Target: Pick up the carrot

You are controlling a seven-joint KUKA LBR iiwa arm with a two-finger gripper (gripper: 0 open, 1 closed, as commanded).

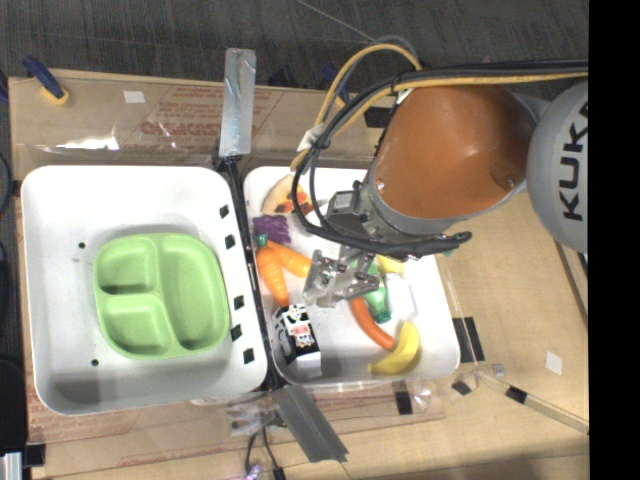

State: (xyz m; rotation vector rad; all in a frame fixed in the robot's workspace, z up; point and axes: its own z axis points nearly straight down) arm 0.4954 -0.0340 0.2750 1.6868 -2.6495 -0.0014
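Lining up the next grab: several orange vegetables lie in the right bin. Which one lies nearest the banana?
The thin carrot at the bin's lower right; its tip almost meets the banana. The fatter orange pieces lie by the left wall.

Arm (450,158) reaching in, tool (335,280) pointing down.

A carrot (283,260) lies in the right bin (436,290) beside a banana (401,350).

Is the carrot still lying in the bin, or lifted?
Lying in the right bin: the carrot rests by its left wall, with the gripper beside it, not around it.
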